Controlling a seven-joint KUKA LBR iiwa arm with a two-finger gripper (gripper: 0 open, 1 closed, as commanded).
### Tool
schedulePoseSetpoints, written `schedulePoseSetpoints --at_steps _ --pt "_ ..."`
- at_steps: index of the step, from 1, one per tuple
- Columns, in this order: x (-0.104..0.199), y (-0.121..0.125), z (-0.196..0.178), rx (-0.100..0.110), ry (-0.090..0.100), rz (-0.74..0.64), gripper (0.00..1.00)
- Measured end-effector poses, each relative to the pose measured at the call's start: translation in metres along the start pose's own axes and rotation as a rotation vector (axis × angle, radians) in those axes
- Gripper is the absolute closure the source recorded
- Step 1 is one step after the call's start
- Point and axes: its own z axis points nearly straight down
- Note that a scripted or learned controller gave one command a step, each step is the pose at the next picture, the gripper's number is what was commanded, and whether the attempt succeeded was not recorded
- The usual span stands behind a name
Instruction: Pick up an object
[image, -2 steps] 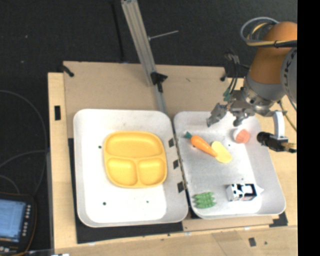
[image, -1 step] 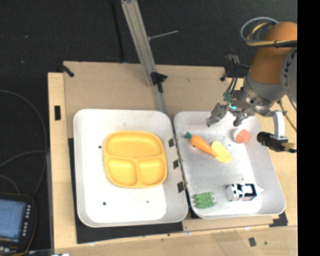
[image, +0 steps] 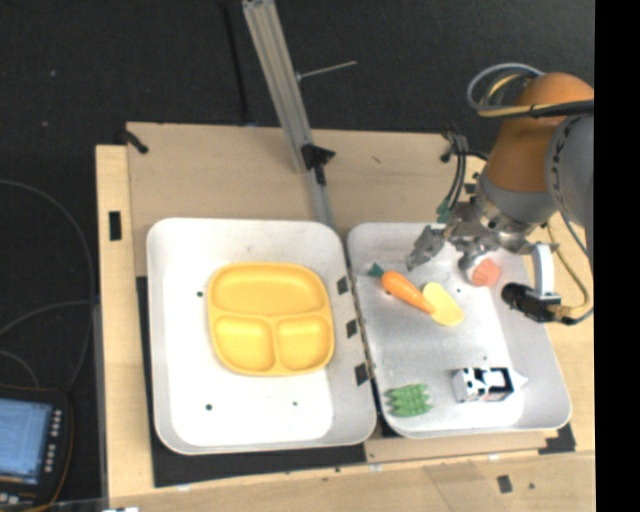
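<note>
The right bin holds an orange carrot with a green top, a yellow piece touching its lower right end, a small pink-red round object, a green leafy item and a black-and-white block. My gripper hangs over the bin's far edge, above and right of the carrot and just left of the pink object. Its fingers look spread, with nothing between them.
A yellow divided plate lies in the left bin. A metal pole slants up from the bench behind the bins. The grey arm with its orange band comes in from the upper right. Cables hang by the wrist.
</note>
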Motion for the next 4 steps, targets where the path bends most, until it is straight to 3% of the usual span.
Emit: schedulePoseSetpoints --at_steps 2,3,4 --pt "0.005 0.007 0.090 -0.002 0.000 -0.001 0.00" --pt "0.004 0.008 0.077 -0.008 -0.001 0.001 1.00" --pt "0.002 0.011 0.033 -0.009 0.001 -0.001 1.00"
